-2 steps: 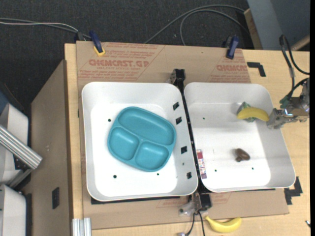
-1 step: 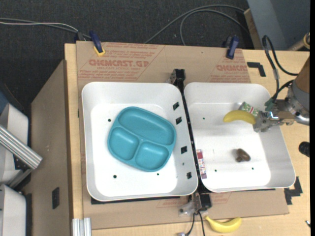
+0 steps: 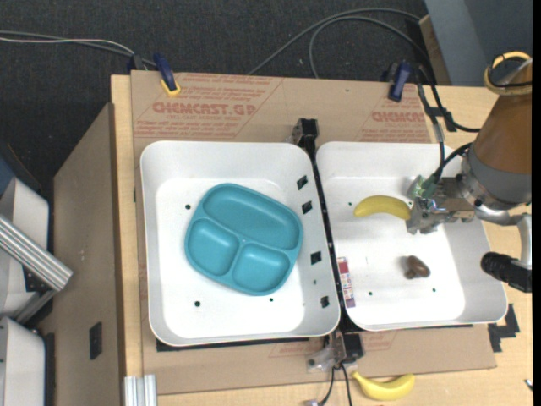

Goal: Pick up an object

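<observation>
Over the right bin [image 3: 473,299], gripper [image 3: 420,216] right at banana's [image 3: 382,207] right tip; banana stretched left-right, lying leftward from gripper; small brown lump [image 3: 415,267] nearer; jaw opening impossible to tell

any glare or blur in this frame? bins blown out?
Camera view: both bins bright white but rims and screw holes readable; soft shadow under the teal plate; banana sharp; hand slightly soft, its fingers hard to read.
</observation>
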